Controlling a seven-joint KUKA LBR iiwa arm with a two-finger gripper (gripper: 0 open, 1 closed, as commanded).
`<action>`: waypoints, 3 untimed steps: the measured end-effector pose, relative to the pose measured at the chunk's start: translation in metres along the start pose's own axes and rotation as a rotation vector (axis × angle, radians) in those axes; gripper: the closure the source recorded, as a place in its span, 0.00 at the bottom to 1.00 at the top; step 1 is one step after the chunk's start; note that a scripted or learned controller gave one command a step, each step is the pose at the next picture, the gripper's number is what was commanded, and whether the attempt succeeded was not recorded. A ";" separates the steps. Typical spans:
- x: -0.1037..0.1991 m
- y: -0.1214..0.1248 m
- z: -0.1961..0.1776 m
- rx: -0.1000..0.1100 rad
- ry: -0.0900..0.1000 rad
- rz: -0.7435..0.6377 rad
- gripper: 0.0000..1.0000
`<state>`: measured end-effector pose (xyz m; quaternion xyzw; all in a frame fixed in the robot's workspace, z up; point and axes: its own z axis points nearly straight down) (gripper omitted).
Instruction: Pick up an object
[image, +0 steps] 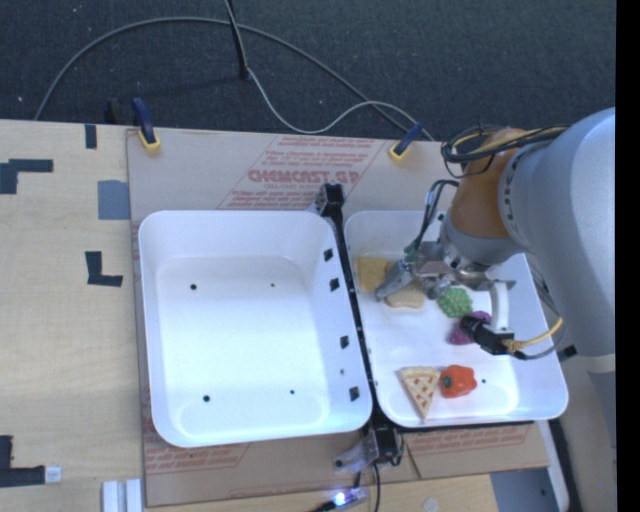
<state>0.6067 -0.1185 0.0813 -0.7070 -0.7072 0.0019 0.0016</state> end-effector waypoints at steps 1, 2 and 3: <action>0.000 0.001 -0.013 -0.006 -0.003 -0.002 1.00; 0.122 0.020 -0.109 -0.014 0.002 -0.010 1.00; 0.168 0.003 -0.102 -0.001 0.000 -0.005 1.00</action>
